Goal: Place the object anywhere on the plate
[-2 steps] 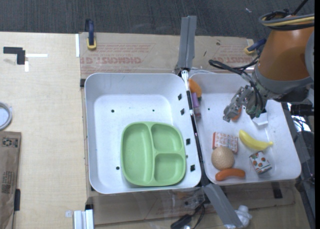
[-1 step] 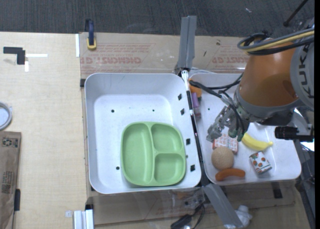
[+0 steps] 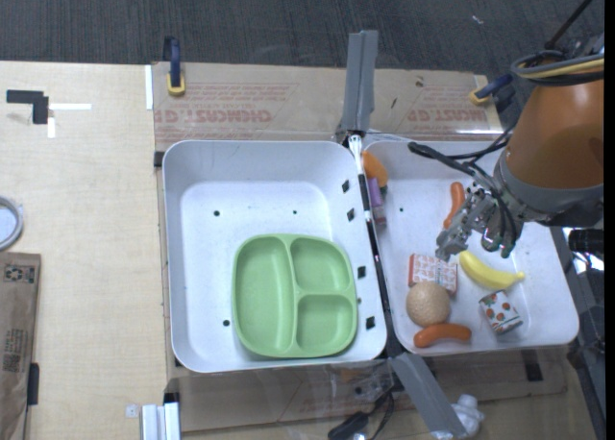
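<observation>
From the overhead camera I see the gripper (image 3: pixel 478 228) low in the right bin (image 3: pixel 548 328), just above the banana (image 3: pixel 491 271); I cannot tell how it is set; the plate (image 3: pixel 294 295) sits in the left bin (image 3: pixel 192 236). Clutter worries me: sausage (image 3: pixel 454 204), carton (image 3: pixel 430 269) and potato (image 3: pixel 429 304) crowd the banana, so a grasp could slip or snag a neighbour.

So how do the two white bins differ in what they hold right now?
The left bin holds one thing, a green divided plate lying flat, while the right bin holds a scatter of small items: a banana, a round tan ball, an orange sausage and a small spotted box. The gripper is over the right bin, not the left. Both are shallow, white and side by side.
</observation>
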Tool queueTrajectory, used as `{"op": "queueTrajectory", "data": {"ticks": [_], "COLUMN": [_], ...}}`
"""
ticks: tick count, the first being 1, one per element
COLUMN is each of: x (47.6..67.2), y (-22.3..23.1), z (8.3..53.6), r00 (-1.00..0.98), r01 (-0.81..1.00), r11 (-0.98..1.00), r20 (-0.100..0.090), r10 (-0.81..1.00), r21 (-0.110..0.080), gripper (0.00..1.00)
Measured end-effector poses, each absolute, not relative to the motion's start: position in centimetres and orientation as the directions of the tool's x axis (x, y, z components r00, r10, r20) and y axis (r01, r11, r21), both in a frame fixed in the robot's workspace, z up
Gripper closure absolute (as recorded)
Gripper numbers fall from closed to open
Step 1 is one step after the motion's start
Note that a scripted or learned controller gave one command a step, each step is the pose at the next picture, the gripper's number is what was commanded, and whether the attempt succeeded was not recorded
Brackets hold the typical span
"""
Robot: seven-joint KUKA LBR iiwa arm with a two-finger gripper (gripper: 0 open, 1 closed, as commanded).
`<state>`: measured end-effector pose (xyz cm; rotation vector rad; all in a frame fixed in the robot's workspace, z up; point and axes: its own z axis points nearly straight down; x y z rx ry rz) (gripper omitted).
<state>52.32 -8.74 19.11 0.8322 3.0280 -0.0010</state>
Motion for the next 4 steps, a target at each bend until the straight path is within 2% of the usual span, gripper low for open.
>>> {"op": "queueTrajectory", "data": {"ticks": [1, 2, 3, 4], "x": [58.8, 56.2, 57.0, 53.7], "y": [-4.2, 1.3, -7.1, -8.1], "z": [27.9, 20.3, 19.1, 24.2], "r00": [-0.78, -0.835, -0.828, -0.914], "r01": [0.625, 0.551, 0.56, 0.406], "r11": [0.78, 0.835, 0.828, 0.914], "r20": [-0.002, 0.0, -0.001, -0.003], "r10": [0.625, 0.551, 0.56, 0.406], "r21": [0.0, -0.001, 0.0, 0.001], "gripper": [1.0, 1.0, 1.0, 1.0]}}
